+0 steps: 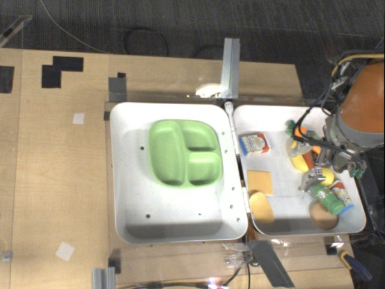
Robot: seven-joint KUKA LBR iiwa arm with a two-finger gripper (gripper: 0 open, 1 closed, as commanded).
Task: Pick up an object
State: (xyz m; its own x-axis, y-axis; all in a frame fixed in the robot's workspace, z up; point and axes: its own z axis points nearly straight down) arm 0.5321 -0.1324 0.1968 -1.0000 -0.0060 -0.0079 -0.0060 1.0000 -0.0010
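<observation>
Pincer (314, 179) hanging low in right shallow white bin (283, 217), metal tips among clutter; whether tips are apart or together, cannot tell. Yellow rounded toy (299, 161) and orange piece (308, 158) lying just beside it. Green bottle with red-white label (334, 198) sitting just below, brown round lump (323, 216) near bottle. Farther left: tan flat square (260, 182), yellow-tan round piece (260, 206), small white-blue packet (254, 143). Left shallow white bin (129, 215) holding green sectioned plastic tray (183, 152).
</observation>
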